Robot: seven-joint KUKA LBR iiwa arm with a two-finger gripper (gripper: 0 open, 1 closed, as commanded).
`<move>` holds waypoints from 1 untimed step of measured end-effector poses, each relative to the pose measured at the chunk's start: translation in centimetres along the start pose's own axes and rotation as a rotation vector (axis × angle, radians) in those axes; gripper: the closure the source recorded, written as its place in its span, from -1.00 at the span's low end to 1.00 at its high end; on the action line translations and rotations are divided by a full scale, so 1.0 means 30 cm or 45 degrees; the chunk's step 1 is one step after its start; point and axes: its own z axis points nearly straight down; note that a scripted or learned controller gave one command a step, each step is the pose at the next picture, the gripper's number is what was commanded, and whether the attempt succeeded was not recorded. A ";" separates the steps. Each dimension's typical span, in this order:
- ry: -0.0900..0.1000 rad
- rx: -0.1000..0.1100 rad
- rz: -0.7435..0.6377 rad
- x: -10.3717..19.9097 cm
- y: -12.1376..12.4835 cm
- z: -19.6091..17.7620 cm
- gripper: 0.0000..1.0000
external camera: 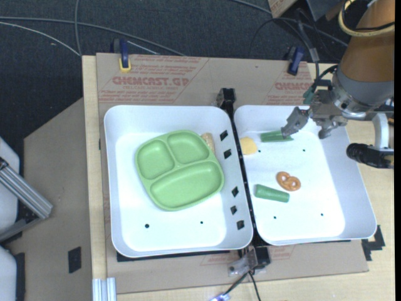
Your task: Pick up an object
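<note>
My gripper (311, 125) hangs over the back of the right bin (351, 187), open, its two fingers spread with nothing between them. A green stick (273, 137) lies just left of the left finger (293, 123), near the bin's back wall. A pale yellow piece (249, 146) rests at the bin's left wall. A brown pretzel (288, 181) lies mid-bin, and a second green piece (270, 194) sits just in front of it.
The left bin (125, 224) holds a green divided plate (180, 168) with a small tan item (207, 141) at its back right corner. A black divider (235, 168) runs between the bins. Cables and a cardboard box lie beyond the bench.
</note>
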 end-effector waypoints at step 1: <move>-0.002 -0.018 -0.003 0.001 0.007 -0.026 -1.00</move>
